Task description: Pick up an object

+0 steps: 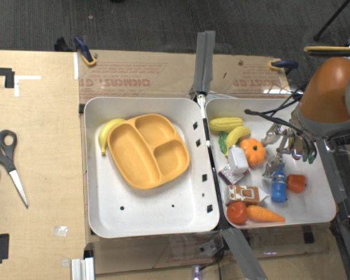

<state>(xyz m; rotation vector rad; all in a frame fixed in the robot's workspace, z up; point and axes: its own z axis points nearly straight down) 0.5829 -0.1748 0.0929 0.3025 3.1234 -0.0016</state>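
The right bin (321, 212) holds several toy foods: a yellow corn cob (226, 123), a banana (238, 135), a green pepper (223, 143), an orange pumpkin (254, 152), a white box (238, 160), a blue bottle (278, 190), a red-orange piece (296, 183), a carrot (265, 215) and a red tomato (237, 213). My gripper (278, 156) hangs over the middle of this bin, just above the blue bottle and right of the pumpkin. Nothing is visibly lifted.
The left bin (146, 220) holds a yellow divided plate (150, 150) with a second banana (108, 133) against its left rim. A metal divider (204, 63) runs between the bins. Scissors (9, 162) lie on the wooden bench at far left.
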